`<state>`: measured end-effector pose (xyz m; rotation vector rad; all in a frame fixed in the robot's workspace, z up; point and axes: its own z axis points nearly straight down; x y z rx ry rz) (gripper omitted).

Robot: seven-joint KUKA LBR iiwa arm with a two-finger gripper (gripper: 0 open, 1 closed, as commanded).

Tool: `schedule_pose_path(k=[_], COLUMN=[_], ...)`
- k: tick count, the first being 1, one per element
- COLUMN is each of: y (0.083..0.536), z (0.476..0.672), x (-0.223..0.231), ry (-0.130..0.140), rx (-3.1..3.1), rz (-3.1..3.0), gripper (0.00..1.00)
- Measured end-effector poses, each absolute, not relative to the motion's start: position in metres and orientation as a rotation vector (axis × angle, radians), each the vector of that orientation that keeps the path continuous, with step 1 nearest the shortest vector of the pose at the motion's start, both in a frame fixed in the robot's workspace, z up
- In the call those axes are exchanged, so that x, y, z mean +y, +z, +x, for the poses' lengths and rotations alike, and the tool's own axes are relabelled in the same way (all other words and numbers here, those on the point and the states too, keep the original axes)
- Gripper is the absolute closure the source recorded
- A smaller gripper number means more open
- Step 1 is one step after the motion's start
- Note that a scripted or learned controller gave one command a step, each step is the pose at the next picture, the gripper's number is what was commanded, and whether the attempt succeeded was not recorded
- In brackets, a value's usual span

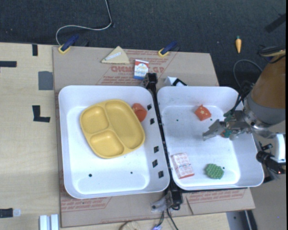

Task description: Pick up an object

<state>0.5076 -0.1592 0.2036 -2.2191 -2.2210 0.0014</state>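
Small red block (202,112) at the far side of the right white bin (182,96) could get knocked away, since the open, empty hand (212,132) sits beside it, not over it.

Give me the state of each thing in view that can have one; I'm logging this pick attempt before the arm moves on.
End effector: over the right bin, fingers open, nothing between them.
Red object: lying loose in the right bin.
Green object: lying loose near the right bin's front.
Small packet: lying flat on the right bin's floor.
Yellow divided plate: face up in the left bin.
Orange object: resting against the plate's edge.
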Motion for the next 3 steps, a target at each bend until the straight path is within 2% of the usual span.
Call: schedule_pose_path(k=[1, 2, 3], y=[0.109, 0.087, 0.123], z=[0.573, 0.611, 0.657], x=[-0.158, -0.122, -0.093], ry=[0.004, -0.003, -0.001], rx=[-2.22, -2.226, -2.225], rz=[-2.217, -2.22, -2.219], gripper=[0.0, 0.0, 0.0])
